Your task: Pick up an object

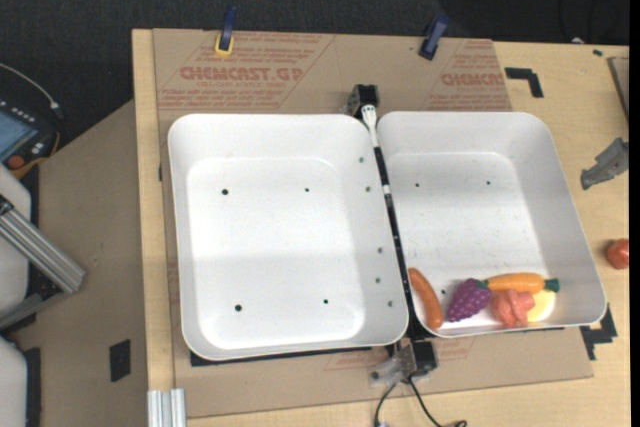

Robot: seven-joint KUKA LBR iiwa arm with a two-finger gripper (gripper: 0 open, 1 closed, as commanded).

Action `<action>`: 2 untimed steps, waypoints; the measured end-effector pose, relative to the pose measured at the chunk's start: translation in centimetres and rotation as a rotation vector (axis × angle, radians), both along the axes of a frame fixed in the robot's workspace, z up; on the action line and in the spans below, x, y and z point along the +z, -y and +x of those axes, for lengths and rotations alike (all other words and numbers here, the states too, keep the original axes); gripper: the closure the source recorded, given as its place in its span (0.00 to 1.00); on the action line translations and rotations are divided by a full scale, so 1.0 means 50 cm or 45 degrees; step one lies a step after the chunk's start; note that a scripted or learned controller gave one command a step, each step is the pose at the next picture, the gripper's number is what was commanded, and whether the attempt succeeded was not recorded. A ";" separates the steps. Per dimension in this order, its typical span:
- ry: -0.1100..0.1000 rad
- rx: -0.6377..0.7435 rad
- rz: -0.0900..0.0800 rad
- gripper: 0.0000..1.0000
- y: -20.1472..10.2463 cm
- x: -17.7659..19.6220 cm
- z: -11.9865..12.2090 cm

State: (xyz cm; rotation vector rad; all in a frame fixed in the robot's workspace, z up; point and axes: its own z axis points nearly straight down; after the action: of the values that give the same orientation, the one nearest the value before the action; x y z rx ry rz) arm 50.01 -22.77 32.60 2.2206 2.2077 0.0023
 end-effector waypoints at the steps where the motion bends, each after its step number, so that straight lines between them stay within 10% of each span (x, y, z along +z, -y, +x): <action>1: 0.009 0.008 -0.002 0.00 -0.005 0.230 -0.042; 2: 0.009 0.011 -0.001 0.00 -0.022 0.433 -0.041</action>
State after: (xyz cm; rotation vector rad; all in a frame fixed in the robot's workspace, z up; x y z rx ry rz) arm 47.97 -21.64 54.26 2.2074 2.2130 0.0093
